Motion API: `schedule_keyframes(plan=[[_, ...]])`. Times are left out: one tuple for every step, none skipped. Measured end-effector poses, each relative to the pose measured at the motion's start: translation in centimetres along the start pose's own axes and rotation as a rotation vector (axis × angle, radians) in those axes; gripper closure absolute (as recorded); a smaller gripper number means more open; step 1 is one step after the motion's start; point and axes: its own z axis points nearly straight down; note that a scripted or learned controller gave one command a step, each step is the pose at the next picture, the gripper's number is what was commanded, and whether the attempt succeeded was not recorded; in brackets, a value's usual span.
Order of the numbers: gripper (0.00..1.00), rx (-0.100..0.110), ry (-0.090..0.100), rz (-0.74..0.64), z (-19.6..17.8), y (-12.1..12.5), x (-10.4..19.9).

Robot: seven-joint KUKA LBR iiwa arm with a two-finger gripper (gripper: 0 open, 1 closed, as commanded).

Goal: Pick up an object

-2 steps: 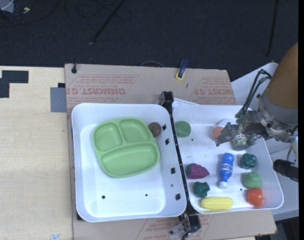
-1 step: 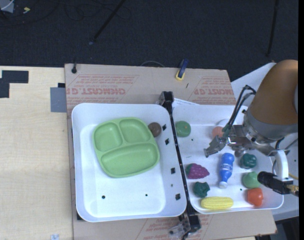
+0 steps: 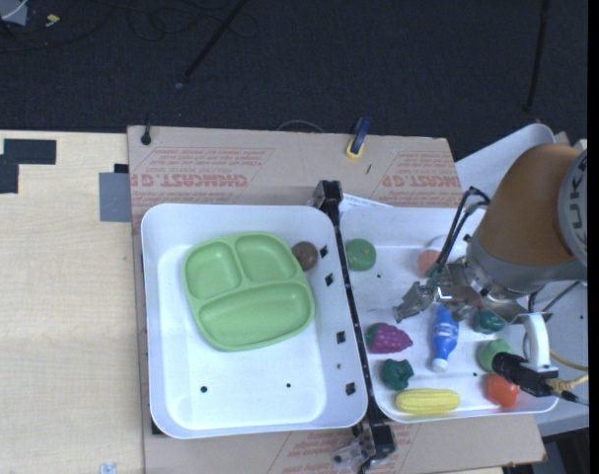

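The arm reaches in from the right over the right bin (image 3: 378,227), its pincer (image 3: 424,297) low above the bin floor; I cannot tell whether it is released or clenched. Just beside it lies a blue and white bottle (image 3: 443,336), long axis running near-to-far in the view, white cap end toward the near rim. Near it lie a magenta fruit (image 3: 388,339), a dark green piece (image 3: 397,371) and a yellow corn cob (image 3: 427,400) (its long axis left-right along the near rim). The left bin (image 3: 161,294) holds a green divided plate (image 3: 248,289), with a brown ball (image 3: 305,255) just beside it.
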Motion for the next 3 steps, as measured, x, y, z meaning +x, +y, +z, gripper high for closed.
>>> schedule_keyframes(plan=[[0.0,-0.002,0.002,0.0,5.0,-0.9,0.5],[0.0,-0.012,-0.001,0.0,7.0,-0.7,0.5],[1.0,-0.002,0.0,0.01,6.3,-1.0,0.4]])
